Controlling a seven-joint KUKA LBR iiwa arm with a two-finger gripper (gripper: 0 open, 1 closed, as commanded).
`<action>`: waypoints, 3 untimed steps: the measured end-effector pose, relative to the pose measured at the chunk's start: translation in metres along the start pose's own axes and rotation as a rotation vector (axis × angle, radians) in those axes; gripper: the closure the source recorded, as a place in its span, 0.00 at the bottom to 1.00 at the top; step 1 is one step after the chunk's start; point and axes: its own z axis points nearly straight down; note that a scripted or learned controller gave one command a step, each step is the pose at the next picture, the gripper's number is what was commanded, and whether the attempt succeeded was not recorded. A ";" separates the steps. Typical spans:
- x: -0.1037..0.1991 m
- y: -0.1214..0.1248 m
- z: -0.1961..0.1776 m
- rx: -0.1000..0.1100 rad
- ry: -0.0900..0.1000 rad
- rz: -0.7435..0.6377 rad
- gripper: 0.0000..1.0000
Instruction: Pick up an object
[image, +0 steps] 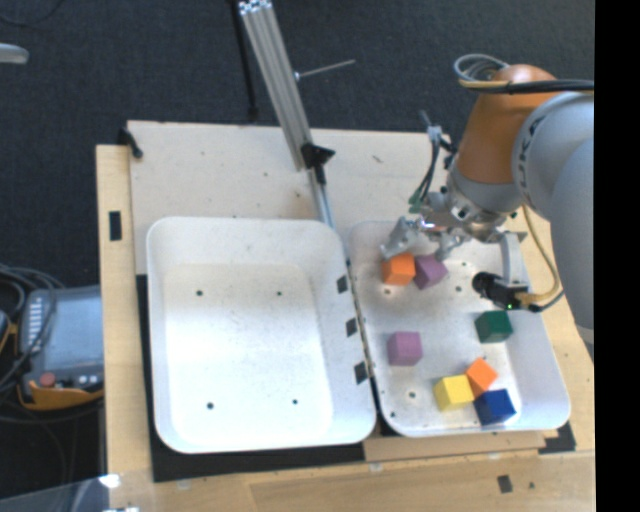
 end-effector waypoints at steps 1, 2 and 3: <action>-0.011 0.005 0.052 -0.013 -0.006 0.001 0.00; -0.011 0.008 0.037 -0.022 -0.004 0.004 1.00; -0.013 0.006 -0.008 -0.011 0.002 0.004 1.00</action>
